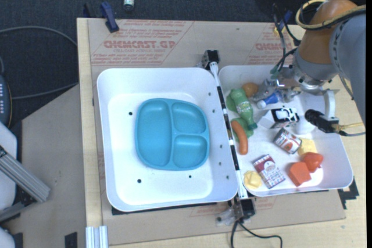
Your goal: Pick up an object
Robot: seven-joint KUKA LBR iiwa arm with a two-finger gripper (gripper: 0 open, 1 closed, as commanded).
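Picking any one thing satisfies this job, and my likeliest target is the small blue piece (268, 101) near the back of the right bin (332, 147), since it lies just beside the gripper (273, 87). It looks like a light plastic toy, stiff and smooth, so I expect no weight trouble, but it could skate away on the slick white floor if it is nudged off centre. I would take it across its narrow width and come straight down, though it is too small for me to read its exact shape. I cannot tell from this slanted view whether the gripper is apart or together, and nothing shows clamped in it. Just to the left stands my fallback, a green bottle (241, 105) lying on its side: bigger and easier to span across the body, but rounded and apt to roll. A little orange ball (250, 89) sits near its top end, and a carrot (239, 136) lies just below it along the bin wall. Farther forward are a red and white can (288, 141), a red box (268, 170), an orange block (299, 173) and a tomato (313, 161), all well apart from the gripper. A blue plate (172, 133) with compartments rests in the left bin (116, 101), and both bins sit on the desk (145, 43).
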